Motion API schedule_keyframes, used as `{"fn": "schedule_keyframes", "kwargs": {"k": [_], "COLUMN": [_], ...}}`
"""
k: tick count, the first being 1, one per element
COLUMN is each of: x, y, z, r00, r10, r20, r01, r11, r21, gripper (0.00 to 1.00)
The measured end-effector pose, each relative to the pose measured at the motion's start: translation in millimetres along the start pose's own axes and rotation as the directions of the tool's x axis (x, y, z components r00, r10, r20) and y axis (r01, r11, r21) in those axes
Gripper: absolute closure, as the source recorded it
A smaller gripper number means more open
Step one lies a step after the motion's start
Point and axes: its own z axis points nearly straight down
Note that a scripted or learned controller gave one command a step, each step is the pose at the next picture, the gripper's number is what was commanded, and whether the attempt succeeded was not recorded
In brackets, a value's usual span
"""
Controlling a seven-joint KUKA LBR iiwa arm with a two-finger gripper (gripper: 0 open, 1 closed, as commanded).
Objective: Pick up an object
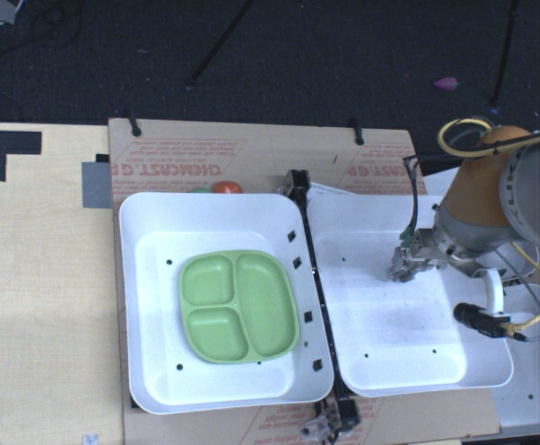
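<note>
Bench [38, 276] pale wood, cardboard sheet [251, 156] under two white bins. Left bin [149, 360] holds green divided plate [240, 306], three compartments, lying flat near bin's centre. Right bin [399, 341] sits just beside it, black clips along shared edge. Grey arm [492, 202] with orange band reaches in from right, over right bin's far right part. Gripper [404, 269] low above right bin floor, well apart from plate; whether fingers are apart or together cannot be told. Small red object [227, 188] just beyond left bin's far rim.
</note>
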Motion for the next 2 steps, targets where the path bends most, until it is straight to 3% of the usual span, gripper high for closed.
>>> {"fn": "schedule_keyframes", "kwargs": {"k": [2], "x": [0], "y": [10], "z": [-90], "r00": [1.0], "r10": [-0.004], "r20": [0.002], "r01": [0.004], "r11": [1.0], "r21": [-0.005], "gripper": [1.0]}}
